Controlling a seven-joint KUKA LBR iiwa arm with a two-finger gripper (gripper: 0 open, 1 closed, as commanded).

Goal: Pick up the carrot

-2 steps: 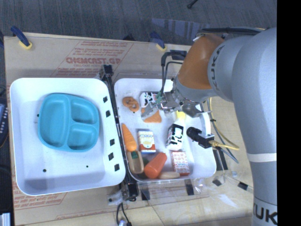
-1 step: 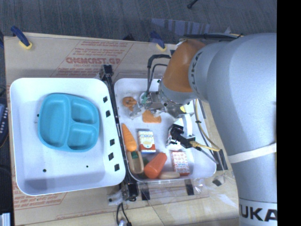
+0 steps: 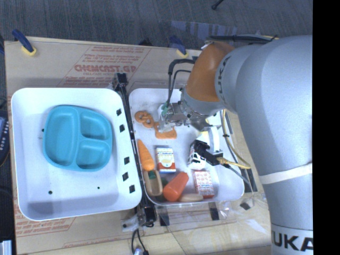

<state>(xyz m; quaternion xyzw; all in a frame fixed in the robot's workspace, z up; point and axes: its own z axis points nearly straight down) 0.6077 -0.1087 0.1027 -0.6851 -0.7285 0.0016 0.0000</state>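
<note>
Blocking the right bin point(image 3: 234, 187), the arm point(image 3: 255, 89) leaves carrot point(image 3: 145, 155) visible.

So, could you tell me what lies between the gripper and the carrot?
In the camera view, bare white bin floor separates the gripper from the carrot; a pretzel-shaped piece sits just beside that stretch.

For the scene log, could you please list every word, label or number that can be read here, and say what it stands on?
"CHEMCAST GP": red print on the brown sheet under the bins; the smaller lines around it are too blurred to read.
"UKA": grey letters on the arm's base, cut off at the edge.
Box by the carrot: label too small to read.
Red-and-white box: print too small to read.
</note>
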